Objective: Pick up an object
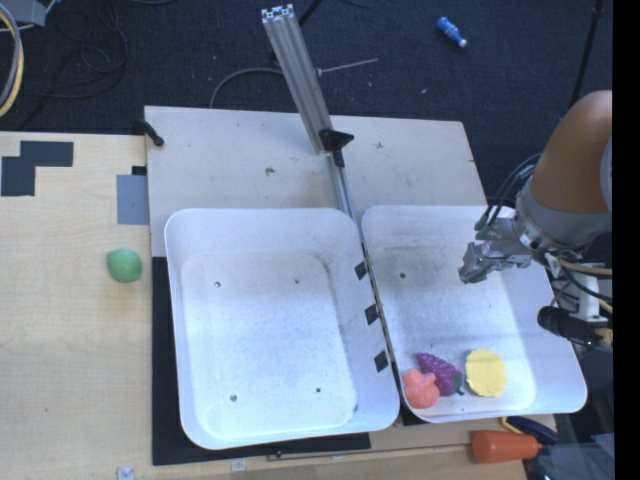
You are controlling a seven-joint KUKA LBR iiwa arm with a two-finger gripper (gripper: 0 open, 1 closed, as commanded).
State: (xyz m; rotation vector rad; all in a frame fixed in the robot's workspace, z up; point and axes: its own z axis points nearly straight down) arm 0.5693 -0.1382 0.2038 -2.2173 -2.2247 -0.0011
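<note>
A green ball (124, 265) lies on the wooden bench top, well left of the left bin (190, 238). In the right bin (540, 393), three things sit clustered at its near edge: an orange-red lump (419, 388), a purple piece (438, 369) with its long axis slanting from upper left to lower right, and a yellow round piece (485, 373). The gripper (476, 268) hangs over the same bin's far half, well apart from the cluster, which lies nearer the camera. Whether it is open cannot be made out.
</note>
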